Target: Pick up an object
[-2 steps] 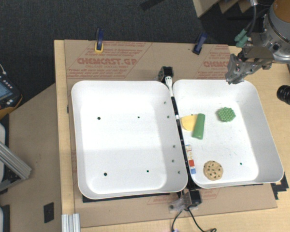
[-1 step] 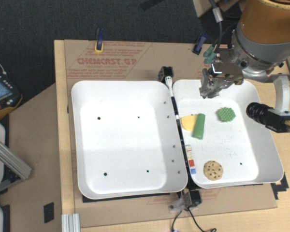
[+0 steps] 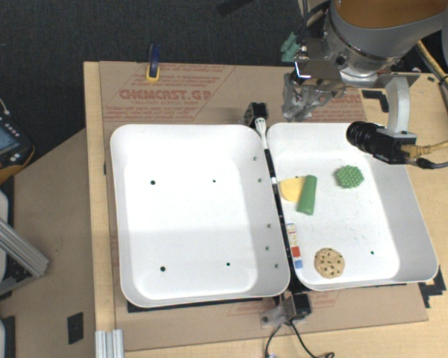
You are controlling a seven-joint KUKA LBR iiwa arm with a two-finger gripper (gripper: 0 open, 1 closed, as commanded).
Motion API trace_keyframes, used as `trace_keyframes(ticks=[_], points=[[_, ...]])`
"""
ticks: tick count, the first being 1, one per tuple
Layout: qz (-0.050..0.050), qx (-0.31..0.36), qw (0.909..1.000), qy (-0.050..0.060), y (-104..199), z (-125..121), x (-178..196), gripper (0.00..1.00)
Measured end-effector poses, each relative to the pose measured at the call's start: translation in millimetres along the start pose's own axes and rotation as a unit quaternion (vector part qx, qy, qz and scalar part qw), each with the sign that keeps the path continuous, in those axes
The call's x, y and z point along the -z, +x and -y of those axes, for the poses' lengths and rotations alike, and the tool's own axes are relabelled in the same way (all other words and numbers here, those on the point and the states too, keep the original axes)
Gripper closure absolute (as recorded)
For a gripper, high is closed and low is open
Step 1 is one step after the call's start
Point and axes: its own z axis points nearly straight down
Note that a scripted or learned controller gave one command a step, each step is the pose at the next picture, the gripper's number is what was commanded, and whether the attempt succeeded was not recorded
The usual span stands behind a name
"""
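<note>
- Where the bench meets the dark floor, we see a cardboard sheet [image 3: 179, 88] printed with red lettering under two shallow white bins, with a blue-and-yellow clip [image 3: 154, 64] at its far edge.
- We find the left bin [image 3: 134, 222] showing only small dark dots on its floor, while the right bin [image 3: 403, 230] carries four things.
- We note a green stick [image 3: 307, 195] near the right bin's left wall, lying flat, its long axis running from near to far with a slight lean to the right at the far end; it rests touching a yellow piece [image 3: 289, 190] on its left.
- We see a green knobbly ball [image 3: 349, 177] further right and a round cookie [image 3: 329, 262] near the front edge, well apart from the others.
- We make out the gripper [image 3: 305, 103] above the right bin's far rim, holding nothing we can see; its metal parts blur together.
- We see the arm [image 3: 388, 13] cut off by the top edge.
</note>
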Motion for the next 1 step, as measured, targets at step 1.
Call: trace_keyframes(ticks=[1], points=[[0.000,0.000,1.0000,0.001,14.1,-56.4,-45.9,1.00]])
